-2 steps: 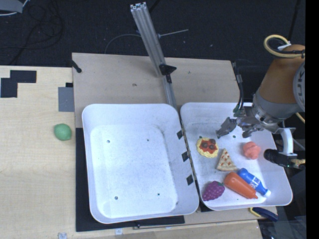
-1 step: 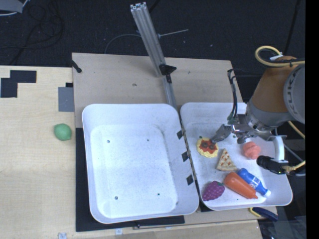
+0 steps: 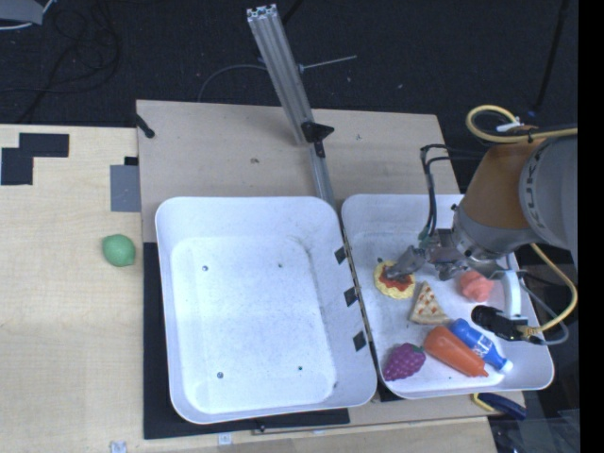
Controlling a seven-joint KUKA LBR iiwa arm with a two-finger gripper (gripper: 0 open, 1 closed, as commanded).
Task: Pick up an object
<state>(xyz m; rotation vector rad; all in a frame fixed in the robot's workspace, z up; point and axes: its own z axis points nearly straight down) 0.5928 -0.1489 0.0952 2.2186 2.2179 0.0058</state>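
Gripper [image 3: 408,264] low in right bin [image 3: 377,217], finger state unclear, touching yellow-and-red toy [image 3: 393,282], pizza slice [image 3: 426,305] tip pointing up, carrot [image 3: 454,350] lying diagonally, grapes [image 3: 404,360] beside

A pale wooden worktop [image 3: 66,281] (a green ball [image 3: 119,250] lies on it) meets dark carpeted floor [image 3: 142,45] strewn with cables [image 3: 236,72]

No legible text, labels or numbers (bins and toys all unmarked)
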